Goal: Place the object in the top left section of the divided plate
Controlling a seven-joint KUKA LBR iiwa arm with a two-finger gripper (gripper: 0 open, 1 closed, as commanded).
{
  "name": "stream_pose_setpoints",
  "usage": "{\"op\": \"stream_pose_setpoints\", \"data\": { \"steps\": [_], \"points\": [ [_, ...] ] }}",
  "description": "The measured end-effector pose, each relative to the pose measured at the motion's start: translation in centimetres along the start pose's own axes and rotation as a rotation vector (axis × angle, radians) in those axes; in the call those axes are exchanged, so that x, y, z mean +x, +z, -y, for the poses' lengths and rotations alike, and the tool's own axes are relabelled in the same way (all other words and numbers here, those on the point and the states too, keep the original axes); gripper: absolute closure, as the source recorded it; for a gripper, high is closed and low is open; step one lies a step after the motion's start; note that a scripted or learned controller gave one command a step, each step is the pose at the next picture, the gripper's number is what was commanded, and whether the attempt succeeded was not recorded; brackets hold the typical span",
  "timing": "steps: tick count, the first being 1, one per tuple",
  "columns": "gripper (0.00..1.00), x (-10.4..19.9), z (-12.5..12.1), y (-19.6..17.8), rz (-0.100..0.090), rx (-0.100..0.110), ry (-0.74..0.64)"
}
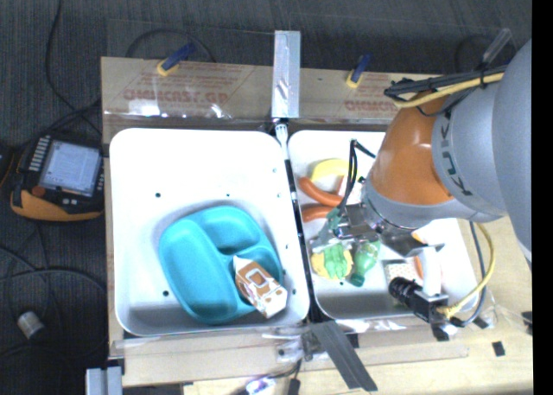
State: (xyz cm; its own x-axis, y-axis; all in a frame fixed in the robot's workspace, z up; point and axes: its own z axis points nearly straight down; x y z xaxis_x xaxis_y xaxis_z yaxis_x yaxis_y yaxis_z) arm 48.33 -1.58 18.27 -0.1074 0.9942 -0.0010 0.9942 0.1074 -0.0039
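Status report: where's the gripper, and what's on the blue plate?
Gripper low in right bin, over green toy. Blue divided plate in left bin: small box in lower-right section.

Even overhead light is brightening both white bins [130, 212] almost to glare; soft shadows are falling beneath the arm [432, 168]; detail is appearing slightly soft throughout.

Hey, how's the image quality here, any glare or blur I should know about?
Camera view: even overhead light, the white bins nearly blown out; soft shadow under the blue divided plate; glare on the tape strip; small items beneath the arm look slightly soft.
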Motion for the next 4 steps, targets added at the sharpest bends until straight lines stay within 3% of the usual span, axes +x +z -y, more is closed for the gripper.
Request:
{"op": "stream_pose_setpoints", "data": {
  "steps": [1, 2, 3, 4],
  "points": [
    [1.00, -2.3, -5.9, -0.6, 0.002, 0.000, -0.023],
    [1.00, -2.6, 0.4, 0.0, 0.001, 0.001, -0.034],
    [1.00, -10.0, -6.6, 3.1, 0.001, 0.000, 0.001],
    [1.00, -12.8, -10.0, 7.7, 0.002, -0.007, 0.128]
  ]
}}
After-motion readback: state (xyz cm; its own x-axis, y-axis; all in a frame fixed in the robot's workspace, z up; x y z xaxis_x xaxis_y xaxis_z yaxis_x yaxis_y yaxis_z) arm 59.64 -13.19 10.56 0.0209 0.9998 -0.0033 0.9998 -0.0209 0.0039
